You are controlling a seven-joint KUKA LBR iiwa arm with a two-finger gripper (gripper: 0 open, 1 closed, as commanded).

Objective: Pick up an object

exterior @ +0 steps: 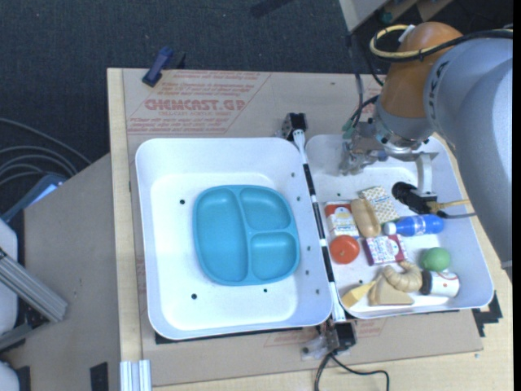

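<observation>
Task fixes no target. Nearest candidates are the cracker [376, 195] and the bun [365, 217], both in the upper middle of the right bin [480, 287]. Cracker lies flat, below and slightly right of the gripper [356, 162], near but apart. Bun sits just below the cracker, long axis roughly top to bottom of frame, close against the carton [339, 219] on its left.

Judgement: a short move toward lower right reaches either one. The bun looks the better grasp, taken across its short axis.

Gripper hangs over bare floor in the bin's upper left corner, nothing seen in it. How wide it stands cannot be told from this angle.

Lower down:
- tomato [344, 250]
- purple packet [383, 249]
- blue bottle [415, 226], lying left to right
- green ball [437, 258]
- croissant [403, 278]

These are packed close, and the edges around the croissant are hard to make out. Arm [480, 96] covers the bin's upper right corner.

Left bin [155, 218] holds a blue plate [244, 233]
</observation>
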